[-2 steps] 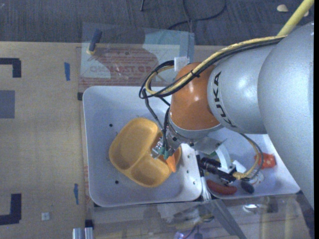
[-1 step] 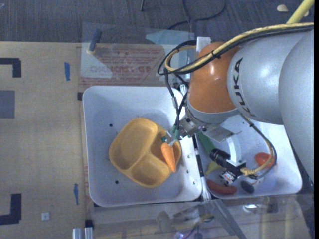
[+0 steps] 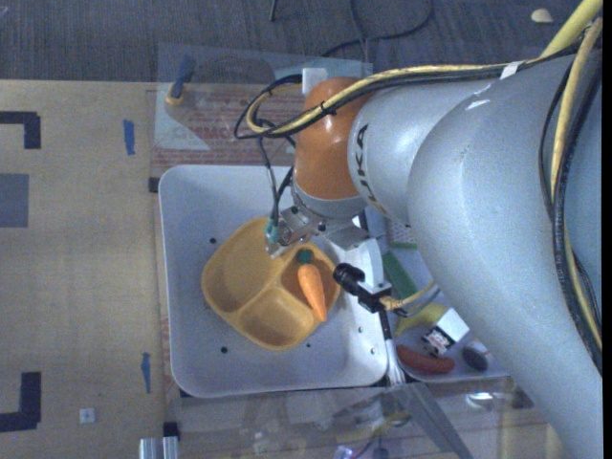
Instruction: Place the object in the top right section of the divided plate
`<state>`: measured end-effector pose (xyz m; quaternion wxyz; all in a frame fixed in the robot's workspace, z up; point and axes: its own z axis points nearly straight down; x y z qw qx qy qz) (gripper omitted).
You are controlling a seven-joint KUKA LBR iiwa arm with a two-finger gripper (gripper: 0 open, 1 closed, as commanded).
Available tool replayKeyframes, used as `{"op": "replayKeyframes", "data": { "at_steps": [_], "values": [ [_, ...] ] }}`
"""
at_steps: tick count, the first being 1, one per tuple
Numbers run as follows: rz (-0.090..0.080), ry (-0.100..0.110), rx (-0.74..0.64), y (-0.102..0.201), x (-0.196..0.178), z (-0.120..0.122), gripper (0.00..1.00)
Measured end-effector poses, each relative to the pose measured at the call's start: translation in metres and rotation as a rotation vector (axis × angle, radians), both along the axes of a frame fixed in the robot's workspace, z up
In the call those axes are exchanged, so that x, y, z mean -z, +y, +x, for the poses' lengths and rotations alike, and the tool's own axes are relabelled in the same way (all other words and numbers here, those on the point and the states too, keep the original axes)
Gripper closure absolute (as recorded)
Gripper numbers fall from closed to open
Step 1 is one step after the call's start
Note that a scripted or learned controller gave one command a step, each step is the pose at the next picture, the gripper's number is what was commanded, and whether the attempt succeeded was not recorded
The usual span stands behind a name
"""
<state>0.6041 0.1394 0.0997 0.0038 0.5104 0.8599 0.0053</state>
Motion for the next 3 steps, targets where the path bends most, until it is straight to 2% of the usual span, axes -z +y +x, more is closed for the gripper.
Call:
{"op": "replayKeyframes", "data": {
  "at_steps": [1,2,3],
  "values": [
    [-0.007,0.008,-0.33,0.074,-0.046,0.019,1.0],
    [-0.006,0.012,-0.131,0.0,-0.033,-0.044,1.0],
    [-0.008,0.007,-0.348,-0.02,-0.092,-0.033,1.0]
  ]
}}
